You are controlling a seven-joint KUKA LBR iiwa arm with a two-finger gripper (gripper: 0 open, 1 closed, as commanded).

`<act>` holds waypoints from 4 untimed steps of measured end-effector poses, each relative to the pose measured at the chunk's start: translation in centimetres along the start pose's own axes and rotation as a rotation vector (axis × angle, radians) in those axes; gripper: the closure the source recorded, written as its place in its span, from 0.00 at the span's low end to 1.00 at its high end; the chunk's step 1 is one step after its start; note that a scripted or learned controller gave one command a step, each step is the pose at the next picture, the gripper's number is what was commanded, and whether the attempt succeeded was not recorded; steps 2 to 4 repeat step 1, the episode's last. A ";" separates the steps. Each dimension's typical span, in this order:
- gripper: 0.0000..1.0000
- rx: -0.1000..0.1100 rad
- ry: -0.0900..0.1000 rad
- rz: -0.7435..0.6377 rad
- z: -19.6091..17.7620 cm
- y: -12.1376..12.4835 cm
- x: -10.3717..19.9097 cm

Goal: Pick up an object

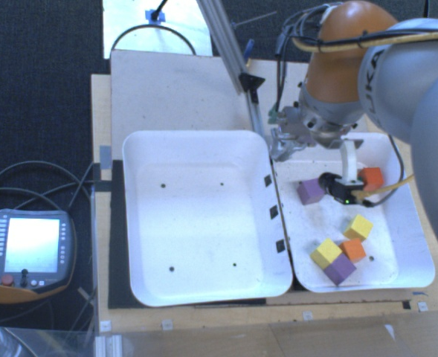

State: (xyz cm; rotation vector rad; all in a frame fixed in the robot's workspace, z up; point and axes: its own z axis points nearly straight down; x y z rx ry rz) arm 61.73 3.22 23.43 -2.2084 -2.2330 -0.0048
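Six blocks [326, 253] lie in the right bin [419, 262]. My gripper [283, 146] hangs over its far inner corner, near a purple block [311, 192]; how open it is, or whether it holds anything, I cannot tell.

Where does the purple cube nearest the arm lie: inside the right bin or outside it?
Inside. The purple cube rests on the white floor of the right bin, within its rim.

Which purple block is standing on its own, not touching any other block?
The rear purple block, clear of every other block; the front purple block is packed beside a yellow block.
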 end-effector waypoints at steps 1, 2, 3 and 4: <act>1.00 0.001 0.000 -0.001 -0.4 -1.4 6.0; 1.00 0.001 0.000 -0.001 -0.4 -1.4 6.0; 1.00 0.001 0.000 -0.001 -0.4 -1.4 6.0; 1.00 0.001 0.000 -0.001 -0.4 -1.4 6.0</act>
